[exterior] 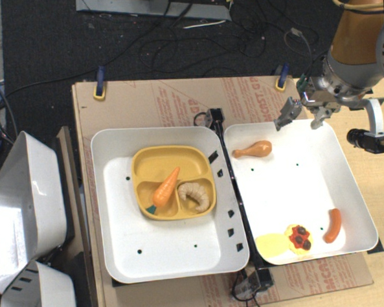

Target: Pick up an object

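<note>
My gripper (302,115) hangs over the far edge of the right bin (349,172), its two fingers spread open with nothing between them. A toy chicken drumstick (253,151) lies in the right bin, to the left of and a little nearer than the gripper. A sausage (333,226) rests near the bin's front right corner. Beside it sits a yellow slice with red berries (294,239). In the left bin (120,251), a yellow divided plate (147,162) holds a carrot (166,187) and a shrimp (195,196).
Two clamps (99,90) (281,79) grip the cardboard base at the back. Cables trail across the dark floor behind the bench. White containers (20,212) stand to the left of the bench.
</note>
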`<action>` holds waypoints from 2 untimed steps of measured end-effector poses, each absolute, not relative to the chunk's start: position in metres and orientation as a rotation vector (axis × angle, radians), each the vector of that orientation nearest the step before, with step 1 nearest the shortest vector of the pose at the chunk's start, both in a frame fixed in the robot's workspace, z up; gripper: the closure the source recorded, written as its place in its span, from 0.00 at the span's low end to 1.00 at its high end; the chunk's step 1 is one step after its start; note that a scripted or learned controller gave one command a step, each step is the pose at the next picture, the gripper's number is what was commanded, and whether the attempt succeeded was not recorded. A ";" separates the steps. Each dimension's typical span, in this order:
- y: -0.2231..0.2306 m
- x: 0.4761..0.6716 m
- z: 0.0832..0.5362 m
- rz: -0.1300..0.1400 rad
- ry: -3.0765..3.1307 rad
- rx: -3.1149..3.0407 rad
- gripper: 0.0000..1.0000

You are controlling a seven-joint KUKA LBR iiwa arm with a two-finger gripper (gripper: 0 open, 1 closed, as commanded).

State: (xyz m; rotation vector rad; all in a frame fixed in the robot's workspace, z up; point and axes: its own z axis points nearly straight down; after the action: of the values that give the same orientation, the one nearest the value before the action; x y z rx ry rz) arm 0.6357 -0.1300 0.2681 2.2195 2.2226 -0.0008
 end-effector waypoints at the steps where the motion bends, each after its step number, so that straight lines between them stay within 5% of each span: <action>1: -0.123 0.642 0.211 -0.005 2.228 2.219 0.00; 2: -0.125 0.647 0.166 -0.004 2.223 2.223 0.00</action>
State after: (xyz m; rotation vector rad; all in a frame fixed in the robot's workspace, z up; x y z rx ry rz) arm 0.6468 -0.1254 0.1658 2.2232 2.2228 -0.0042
